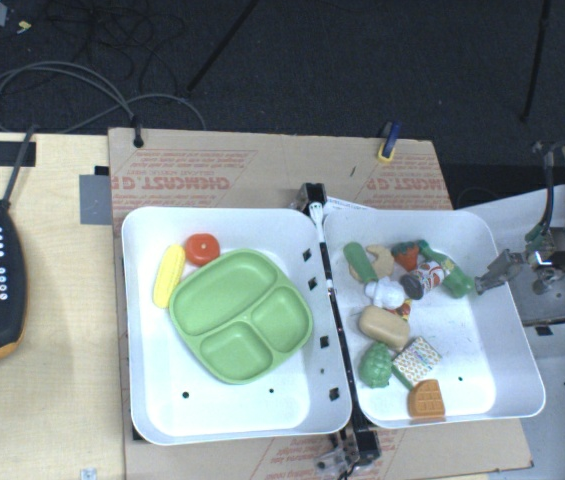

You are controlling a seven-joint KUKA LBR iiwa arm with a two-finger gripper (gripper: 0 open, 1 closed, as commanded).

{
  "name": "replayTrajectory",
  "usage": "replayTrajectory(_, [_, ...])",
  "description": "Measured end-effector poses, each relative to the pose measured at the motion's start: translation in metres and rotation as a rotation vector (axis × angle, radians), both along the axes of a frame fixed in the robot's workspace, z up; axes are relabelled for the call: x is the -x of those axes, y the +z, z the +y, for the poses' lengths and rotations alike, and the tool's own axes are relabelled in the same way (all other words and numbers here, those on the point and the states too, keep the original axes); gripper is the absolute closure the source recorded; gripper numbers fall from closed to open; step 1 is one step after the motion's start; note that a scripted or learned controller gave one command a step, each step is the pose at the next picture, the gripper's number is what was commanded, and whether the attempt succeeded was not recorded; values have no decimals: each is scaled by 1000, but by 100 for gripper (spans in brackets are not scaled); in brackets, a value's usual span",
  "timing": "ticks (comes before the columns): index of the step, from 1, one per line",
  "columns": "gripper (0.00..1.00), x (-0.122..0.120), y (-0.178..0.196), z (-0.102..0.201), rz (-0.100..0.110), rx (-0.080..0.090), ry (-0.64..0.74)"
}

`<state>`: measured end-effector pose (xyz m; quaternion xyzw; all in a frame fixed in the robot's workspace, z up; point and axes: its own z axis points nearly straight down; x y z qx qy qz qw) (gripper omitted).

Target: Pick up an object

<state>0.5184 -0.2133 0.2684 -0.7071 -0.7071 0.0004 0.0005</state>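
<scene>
**A:** At the right edge of the frame, level with the upper half of the right bin (507, 298), we have the gripper (492, 273). It hangs just outside the bin's rim, near the green toy at the end of the upper cluster. We cannot tell how it is set; the shape is too small and dark to read. Nothing shows in it.

**B:** So which step do we call this?

**A:** We judge it the approach, with no pick made yet. Whatever we take lies in the right bin, left of the gripper.

**B:** And the next move?

**A:** We would need to come in over the rim, choose one piece and drop straight onto it. The upper cluster (407, 263) is crowded, pieces touching each other, so a grab there could catch two or slip off. The waffle (426, 400) at the lower part of the bin lies at the edge of the pile, a cleaner target to our eye.

**B:** Count them for us.

**A:** Two white bins, side by side. The right one holds roughly ten small toys; we cannot give an exact figure, since the upper ones overlap. Among them are one tan bread roll (383, 325), one broccoli (376, 366), one checkered block (417, 360) and one waffle. The left bin (152, 388) holds three things: one green divided plate (241, 314), one yellow banana (168, 274) and one red tomato (201, 248), both by the plate's upper left.
</scene>
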Motion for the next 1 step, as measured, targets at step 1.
replayTrajectory(1, [100,0,10,-1,1,-1,0])
